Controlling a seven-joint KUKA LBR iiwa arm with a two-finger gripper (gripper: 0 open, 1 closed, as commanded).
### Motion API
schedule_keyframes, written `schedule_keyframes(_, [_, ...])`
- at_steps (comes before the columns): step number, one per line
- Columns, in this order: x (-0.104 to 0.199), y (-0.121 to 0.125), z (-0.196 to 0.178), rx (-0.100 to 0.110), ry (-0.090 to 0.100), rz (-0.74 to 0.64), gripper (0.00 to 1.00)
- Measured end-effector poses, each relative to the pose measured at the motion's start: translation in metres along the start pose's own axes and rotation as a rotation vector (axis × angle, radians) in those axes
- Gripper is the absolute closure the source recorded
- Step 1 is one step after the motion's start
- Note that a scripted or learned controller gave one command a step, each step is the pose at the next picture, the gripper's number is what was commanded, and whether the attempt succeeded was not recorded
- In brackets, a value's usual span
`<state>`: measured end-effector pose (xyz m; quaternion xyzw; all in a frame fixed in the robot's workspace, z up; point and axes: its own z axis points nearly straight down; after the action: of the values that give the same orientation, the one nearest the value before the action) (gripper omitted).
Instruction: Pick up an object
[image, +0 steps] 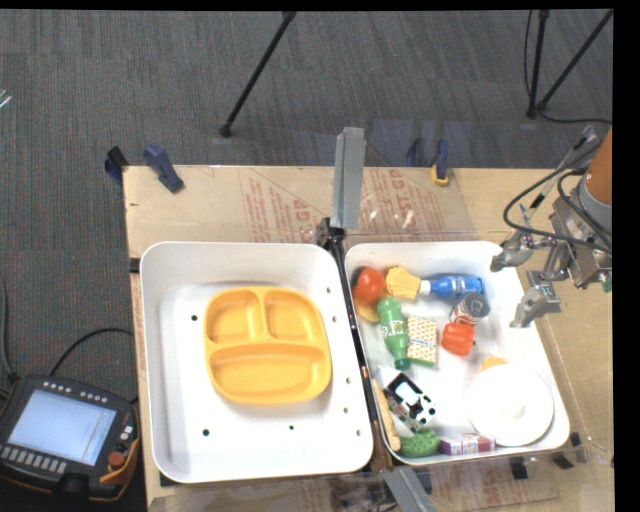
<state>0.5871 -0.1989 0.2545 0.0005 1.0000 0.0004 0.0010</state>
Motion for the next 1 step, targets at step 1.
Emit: schedule_keyframes(1, [0.0295,0.0529,0.1345,-0.007,0.015,-0.113,0.00])
